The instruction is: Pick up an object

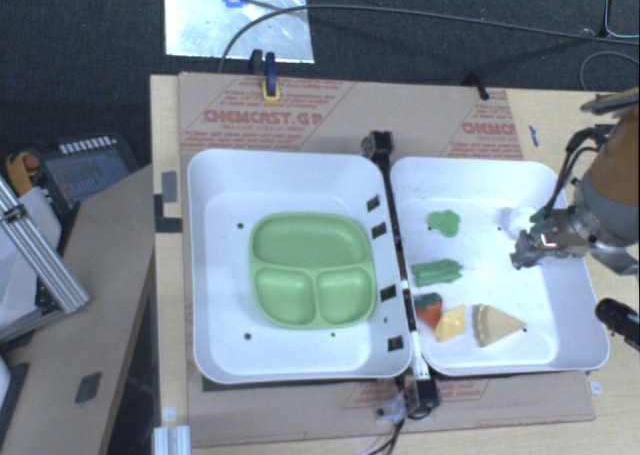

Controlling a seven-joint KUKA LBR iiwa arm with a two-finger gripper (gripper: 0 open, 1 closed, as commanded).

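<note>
Landmark: the right bin (470,175), the white tray nearer the arm; every place below is read against it
Gripper: the gripper (527,251) hangs over the right half of the right bin, past its middle toward the arm's side, above bare white floor; whether it is spread or pressed together I cannot tell from this slant, and nothing is seen in it
Candidate objects: five small pieces lie in the right bin's left and near parts
Green blob: the green blob (444,222) sits toward the bin's left, on its own with clear floor all round
Green pickle: the green pickle (437,270) lies lengthwise just inside the bin's left wall, nearer the camera than the blob
Red piece: the red piece (428,309) is tucked against the left wall, touching or nearly touching the yellow piece (452,324)
Tan wedge: the tan wedge (497,325) rests near the bin's front edge, closest to the gripper
Left side: a green divided plate (311,269) fills the other bin, beyond the right bin's left wall; it is not a good target
Step in hand: judged as choosing and approaching a piece, nothing lifted yet
Doing it well: favour the wedge or the blob, each standing apart; centre over it, close across the narrow side, and avoid the crowded red and yellow pair by the wall
Risk: the wedge's sloped faces may slip out of a pinch
</note>
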